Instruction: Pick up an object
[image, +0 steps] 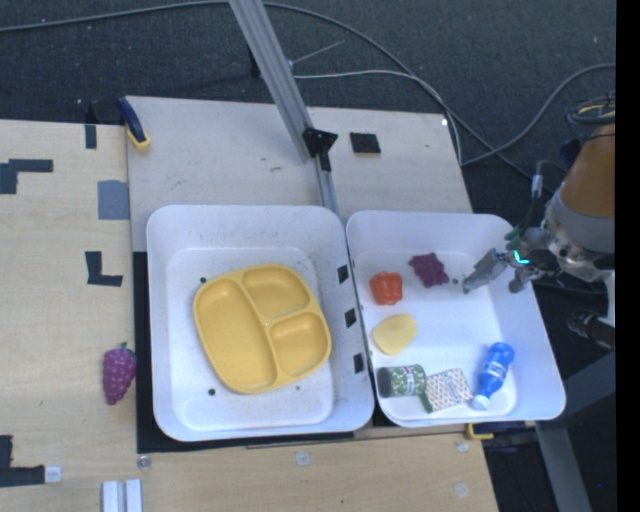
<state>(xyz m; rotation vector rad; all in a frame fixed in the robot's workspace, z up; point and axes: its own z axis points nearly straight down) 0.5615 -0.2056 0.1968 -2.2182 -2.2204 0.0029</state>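
Bench with two white bins: left bin (165, 300) holds yellow divided plate (262, 326); gripper (492, 272) hovers over right bin (530, 340), fingers spread, empty, near purple toy (429, 268).

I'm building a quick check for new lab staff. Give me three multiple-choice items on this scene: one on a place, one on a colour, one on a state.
1. Where does the yellow divided plate lie?
A. In the left bin
B. In the right bin
C. On the bench outside both bins

2. What colour is the bottle in the right bin?
A. Green
B. Blue
C. Black

3. How does the gripper stand?
A. Clamped on the bottle
B. Pressed into the plate
C. Above the right bin, holding nothing

Answers: 1 A, the plate fills the left bin. 2 B, its body is blue with a white cap. 3 C, no object sits between its fingers.
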